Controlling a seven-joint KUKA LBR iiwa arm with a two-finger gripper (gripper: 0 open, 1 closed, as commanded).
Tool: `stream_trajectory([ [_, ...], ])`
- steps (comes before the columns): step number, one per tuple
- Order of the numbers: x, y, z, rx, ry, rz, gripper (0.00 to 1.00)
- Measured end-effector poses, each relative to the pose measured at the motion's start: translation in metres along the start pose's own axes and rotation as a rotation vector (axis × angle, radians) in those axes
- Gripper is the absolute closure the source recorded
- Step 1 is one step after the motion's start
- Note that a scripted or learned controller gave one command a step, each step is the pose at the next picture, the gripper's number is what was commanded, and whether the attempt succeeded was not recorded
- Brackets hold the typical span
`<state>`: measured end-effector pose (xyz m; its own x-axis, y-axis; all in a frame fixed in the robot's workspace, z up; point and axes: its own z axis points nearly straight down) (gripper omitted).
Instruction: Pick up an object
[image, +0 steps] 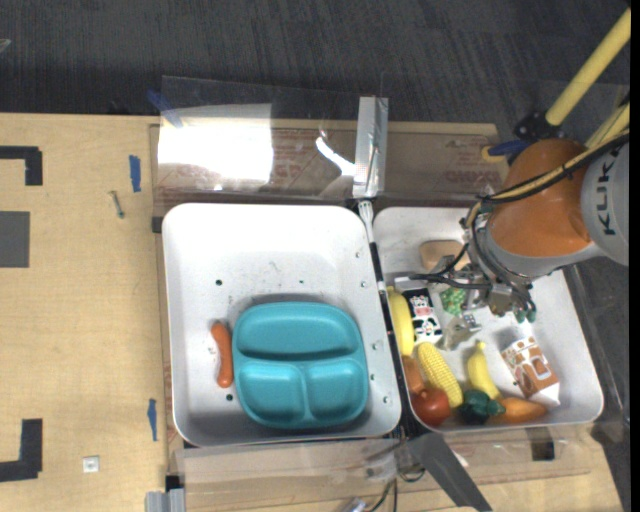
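My gripper hangs low over the middle of the right bin, below the arm's orange band. Right beside it lies a small green item and a black-and-white carton; whether it touches either I cannot tell. Around it lie a long yellow banana, a corn cob, a small banana, a red tomato, an orange carrot, an orange-and-white box and a tan piece at the back.
The left bin holds a teal divided tray with an orange sausage-shaped toy at its left. A clear plastic sheet and a metal divider stand behind the bins. Yellow cables trail from the arm.
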<state>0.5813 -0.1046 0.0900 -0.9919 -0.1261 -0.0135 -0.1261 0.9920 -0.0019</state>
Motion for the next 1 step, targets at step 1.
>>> stream_trajectory([
  [1, -0.0379, -0.0355, -0.0195, -0.002, 0.009, 0.078, 0.00],
])
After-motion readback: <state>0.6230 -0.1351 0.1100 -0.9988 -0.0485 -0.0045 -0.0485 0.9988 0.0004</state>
